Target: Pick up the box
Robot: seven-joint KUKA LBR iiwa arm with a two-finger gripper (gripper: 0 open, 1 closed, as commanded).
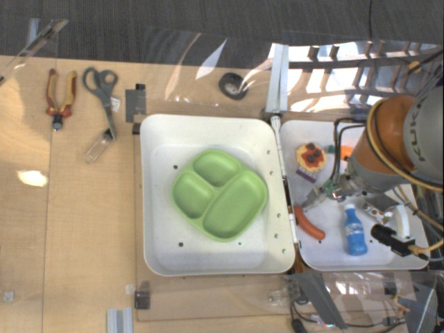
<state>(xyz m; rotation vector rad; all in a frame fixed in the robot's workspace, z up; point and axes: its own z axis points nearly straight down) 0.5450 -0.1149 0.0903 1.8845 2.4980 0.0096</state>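
Note:
My gripper [318, 194] hangs low over the right bin [326, 255], near its left side, with the fingers pointing left and open and nothing between them. Just above its tips lies a small dark purple item [306, 174]; I cannot tell whether this is the box. The grey arm with its orange band [388, 141] covers the bin's middle and right and hides what lies under it.
Also in the right bin are a yellow and red toy food [311, 156], a red sausage [309, 226] and a blue bottle [354, 232]. The left bin [159, 248] holds a green divided plate [219, 194]. Pliers [58, 99] and scissors [104, 96] lie on the bench at left.

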